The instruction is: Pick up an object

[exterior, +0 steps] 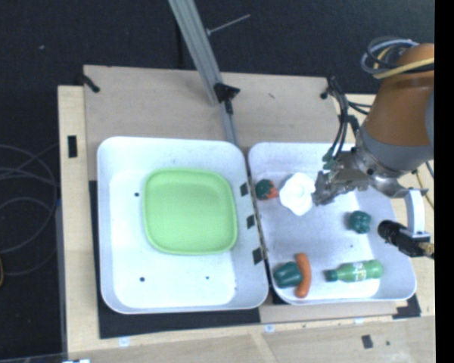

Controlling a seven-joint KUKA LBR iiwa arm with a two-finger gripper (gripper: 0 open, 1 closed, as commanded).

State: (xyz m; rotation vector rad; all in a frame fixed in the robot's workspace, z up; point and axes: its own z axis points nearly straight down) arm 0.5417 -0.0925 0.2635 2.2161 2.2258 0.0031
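Note:
My gripper [323, 191] hangs over the right bin [287, 157], close beside a white crumpled object [295, 193] that lies just to its left. A small green and red object [265, 190] sits near the bin's left wall. A teal lump [359, 221] lies right of the gripper. Along the front of the bin lie a green bottle [354, 271], an orange carrot-like piece [303, 274] and a green pepper-like piece [286, 274]. The arm hides the fingertips, so whether anything is held stays unclear.
The left bin [113, 203] holds a light green square plate [189, 210]. A grey metal bar [200, 44] slants down from the top to the divider between the bins. The wooden bench edge runs all around.

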